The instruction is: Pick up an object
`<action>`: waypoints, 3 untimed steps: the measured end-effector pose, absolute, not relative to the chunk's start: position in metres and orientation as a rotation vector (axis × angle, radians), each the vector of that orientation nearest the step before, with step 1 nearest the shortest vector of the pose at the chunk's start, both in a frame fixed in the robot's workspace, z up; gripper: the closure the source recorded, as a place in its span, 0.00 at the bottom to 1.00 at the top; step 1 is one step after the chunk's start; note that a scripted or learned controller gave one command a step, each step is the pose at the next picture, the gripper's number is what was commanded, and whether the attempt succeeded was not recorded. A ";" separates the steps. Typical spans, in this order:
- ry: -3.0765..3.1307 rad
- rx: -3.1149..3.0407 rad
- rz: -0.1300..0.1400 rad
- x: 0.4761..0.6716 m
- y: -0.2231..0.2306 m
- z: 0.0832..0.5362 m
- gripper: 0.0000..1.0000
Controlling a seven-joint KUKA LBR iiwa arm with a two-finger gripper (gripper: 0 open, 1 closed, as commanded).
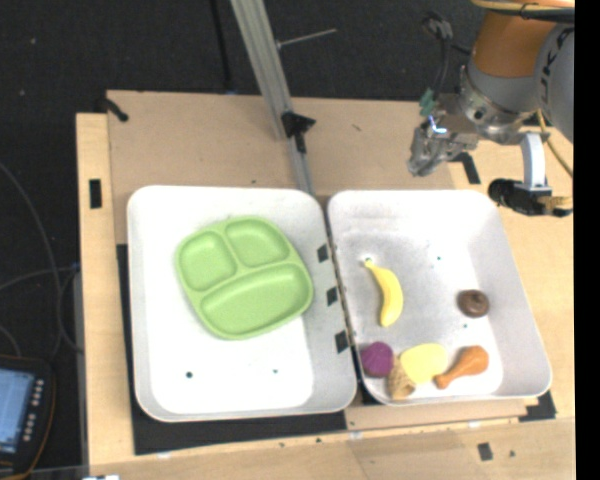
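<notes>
While the grey arm with its orange band (pixel 515 23) reaches in from the right, the tool (pixel 432 156) hangs above the bare tabletop (pixel 380 148) just past the far rim of the right bin (pixel 500 228), and nothing shows between its fingers; how far they are parted cannot be told from this slant. Every object lies nearer the camera than the tool, inside the right bin. Closest, down and slightly left of it, is a yellow banana (pixel 385 293). Further down and to the right sits a small brown round piece (pixel 472 303). Along the bin's near wall, well apart from the tool, lie a purple item (pixel 377 358), a pale yellow item (pixel 422 360) and an orange drumstick-shaped piece (pixel 463 366). Far down-left, the left bin (pixel 160 368) holds a green divided plate (pixel 244 278).
</notes>
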State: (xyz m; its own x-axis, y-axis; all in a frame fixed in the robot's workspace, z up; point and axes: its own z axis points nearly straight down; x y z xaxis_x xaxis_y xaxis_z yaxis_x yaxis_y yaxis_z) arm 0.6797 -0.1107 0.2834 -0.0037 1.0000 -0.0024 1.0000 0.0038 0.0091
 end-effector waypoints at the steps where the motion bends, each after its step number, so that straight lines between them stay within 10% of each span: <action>1: 2.225 2.212 0.003 0.680 -0.112 0.300 1.00; 3: 2.228 2.217 -0.002 0.635 -0.025 0.284 1.00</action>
State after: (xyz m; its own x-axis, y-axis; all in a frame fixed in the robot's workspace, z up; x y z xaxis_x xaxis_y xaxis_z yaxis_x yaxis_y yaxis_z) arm 0.6354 -0.0246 0.2842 -0.0047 1.0000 0.0001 1.0000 0.0047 -0.0017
